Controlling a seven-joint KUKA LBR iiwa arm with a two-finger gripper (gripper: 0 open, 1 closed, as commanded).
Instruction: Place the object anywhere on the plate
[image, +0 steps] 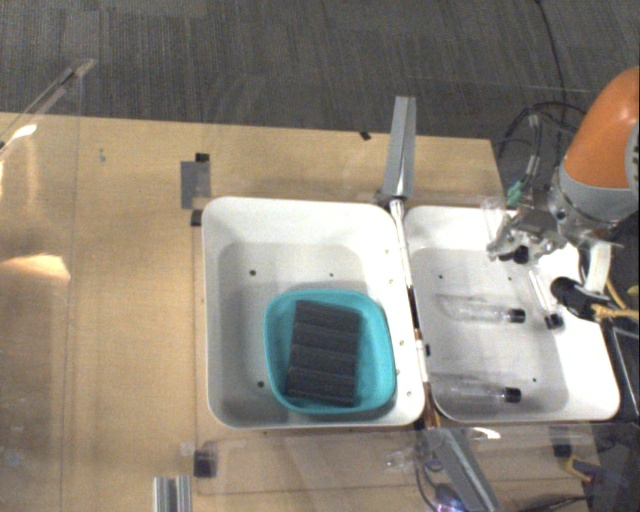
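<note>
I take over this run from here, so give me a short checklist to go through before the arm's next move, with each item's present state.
1. Teal square plate sits in the left white bin: ok.
2. Dark ridged rectangular block lies on the plate, inside its rim: ok.
3. Gripper is over the right white bin, apart from the plate: ok.
4. Something held between the gripper's tips: cannot tell, too blurred.
5. Two clear tubes with dark caps lie flat in the right bin, apart from each other: ok.
6. Path from gripper to plate crosses the divider between the bins; enough height: cannot tell.
</note>
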